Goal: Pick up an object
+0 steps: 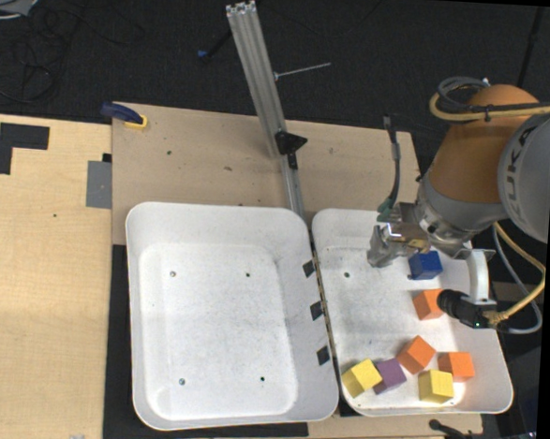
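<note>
Blocks lay scattered in the right bin (345,294): a blue block (426,265) near the far side, an orange block (427,304) just below it, then a near-edge cluster of a second orange block (417,353), a third orange block (458,365), a purple block (391,373), a yellow block (363,376) and another yellow block (435,386). Gripper (381,256) hung over the bin's far part, just left of the blue block; whether its jaws were open or closed could not be told. Left bin (162,225) sat alongside.
</note>
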Motion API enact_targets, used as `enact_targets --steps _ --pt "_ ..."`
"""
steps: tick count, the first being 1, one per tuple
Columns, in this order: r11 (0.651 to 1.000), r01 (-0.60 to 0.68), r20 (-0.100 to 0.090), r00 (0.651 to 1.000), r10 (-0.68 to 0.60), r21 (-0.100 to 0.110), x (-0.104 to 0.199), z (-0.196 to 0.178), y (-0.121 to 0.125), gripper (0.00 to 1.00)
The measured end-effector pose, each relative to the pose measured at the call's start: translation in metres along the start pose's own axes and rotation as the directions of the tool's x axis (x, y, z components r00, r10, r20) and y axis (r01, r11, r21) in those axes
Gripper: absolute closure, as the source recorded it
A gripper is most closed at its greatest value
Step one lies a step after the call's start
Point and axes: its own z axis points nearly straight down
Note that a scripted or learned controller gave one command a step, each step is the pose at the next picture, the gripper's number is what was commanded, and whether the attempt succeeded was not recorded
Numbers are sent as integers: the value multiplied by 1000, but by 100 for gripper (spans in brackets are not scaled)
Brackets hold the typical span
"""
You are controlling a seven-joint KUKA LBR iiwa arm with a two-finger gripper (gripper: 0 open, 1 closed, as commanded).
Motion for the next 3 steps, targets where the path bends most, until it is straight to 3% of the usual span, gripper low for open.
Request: enact_targets --steps 3 --pt "1000 1 0 1000 -1 2 145 5 -48 100"
